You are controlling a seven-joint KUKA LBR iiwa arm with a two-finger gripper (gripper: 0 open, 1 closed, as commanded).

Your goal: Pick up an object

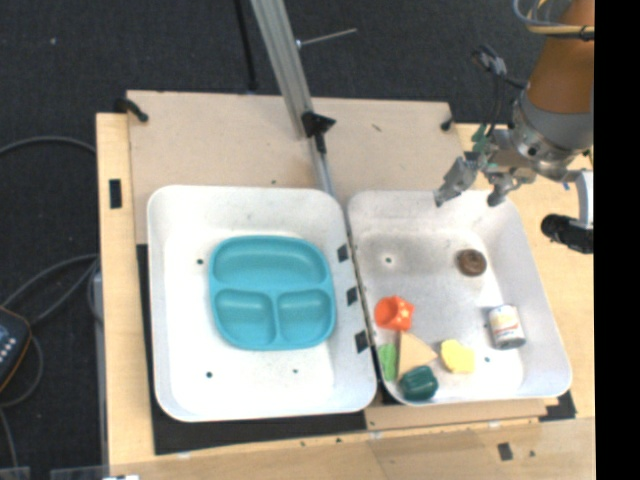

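Observation:
My gripper [468, 190] hangs above the far edge of the right bin [420, 238], its two fingers spread open with nothing between them. Below it in that bin lie a small brown round piece [471, 262], a white can with a label [505, 326], a yellow lump [458, 356], an orange cup-like piece [394, 313], a tan wedge [414, 350] and a dark green piece [418, 382]. The brown piece lies nearest the gripper, a little toward the front of it.
The left bin [180, 268] holds a teal divided plate [270, 292]. A slanted metal pole [285, 58] rises behind the bins and ends near their shared edge. The toys crowd the right bin's front; its far half is bare.

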